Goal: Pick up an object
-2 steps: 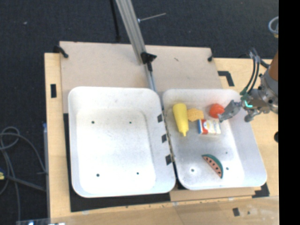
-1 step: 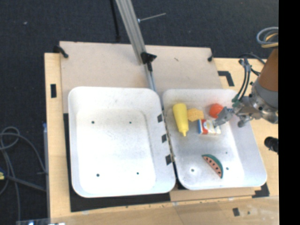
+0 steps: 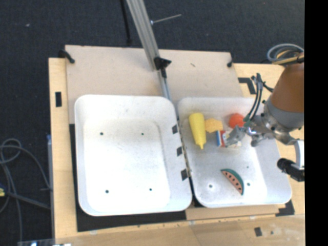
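Objects for picking lay in the right bin [image 3: 271,186]; a yellow mustard bottle [image 3: 198,129] lay near the bin's left wall, its thin tip pointing toward the near edge; a small yellow lump [image 3: 213,124] sat just beside the bottle on its right; an orange ball [image 3: 236,120] sat a bit further right, near the far wall; a watermelon slice toy [image 3: 232,181] lay by itself in the near part of the bin, well apart from the others. A small red, white and blue thing [image 3: 221,138] lay between the yellow lump and the gripper [image 3: 234,138]; I could not tell what it was. The gripper was down low in the right bin, right next to that small thing and under the orange ball in the picture; I could not tell how its claw stood. The grey and orange arm [image 3: 288,94] came in from the right. The left bin [image 3: 84,152] sat beside the right one, walls touching. A metal pole [image 3: 143,27] stood slanted behind the bins.
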